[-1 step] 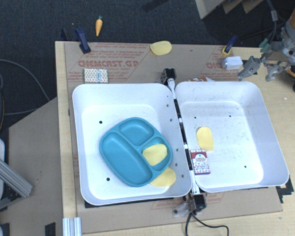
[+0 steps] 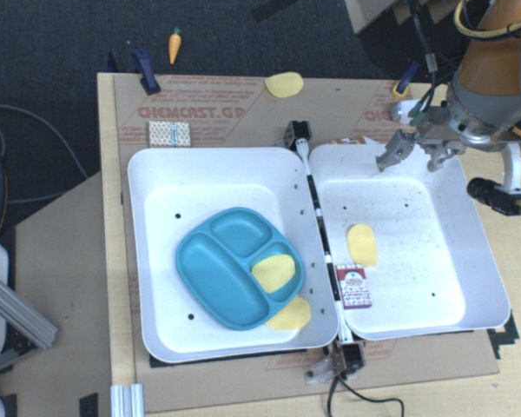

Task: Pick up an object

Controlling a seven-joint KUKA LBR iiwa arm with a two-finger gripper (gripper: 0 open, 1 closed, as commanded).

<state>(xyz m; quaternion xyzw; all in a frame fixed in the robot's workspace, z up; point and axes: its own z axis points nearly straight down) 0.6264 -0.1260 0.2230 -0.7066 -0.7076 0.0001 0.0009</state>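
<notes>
My gripper (image 2: 414, 155) hangs over the back edge of the right bin (image 2: 469, 233), its two fingers spread open with nothing between them. A yellow oval piece (image 2: 361, 243) lies on the right bin's floor near its left wall, well in front of the gripper. A small red and white packet (image 2: 353, 286) lies just in front of it. In the left bin (image 2: 156, 198) rests a blue divided plate (image 2: 234, 268) with a yellow piece (image 2: 273, 272) in one compartment. Another yellow piece (image 2: 289, 315) pokes out from under the plate's front edge.
Outside the bins, on the cardboard bench top, lie a yellow disc (image 2: 284, 84), a small patterned packet (image 2: 168, 133) and a blue clip (image 2: 145, 70). A tiny carrot toy (image 2: 174, 46) lies on the dark floor. A black bar (image 2: 316, 224) separates the bins.
</notes>
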